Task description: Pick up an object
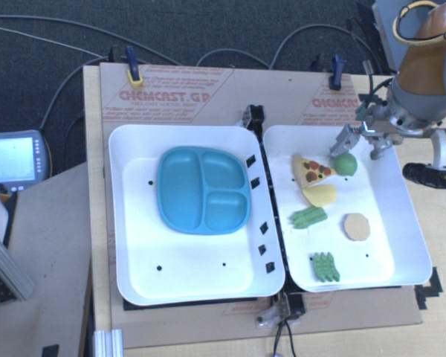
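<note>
In the camera view, a small green ball [346, 163] lay near the far edge of the right bin [401, 222], touching a toy pizza slice [313, 170]. It looked light, smooth and prone to roll, best pinched across its middle. The gripper [363, 143] hung just above it, fingers spread, holding nothing.

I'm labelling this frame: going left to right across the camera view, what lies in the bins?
Blue divided plate → green toy vegetable → round tan cookie. The pizza slice, yellow piece, green bundle and green ball overlap in order, so I leave them out.
</note>
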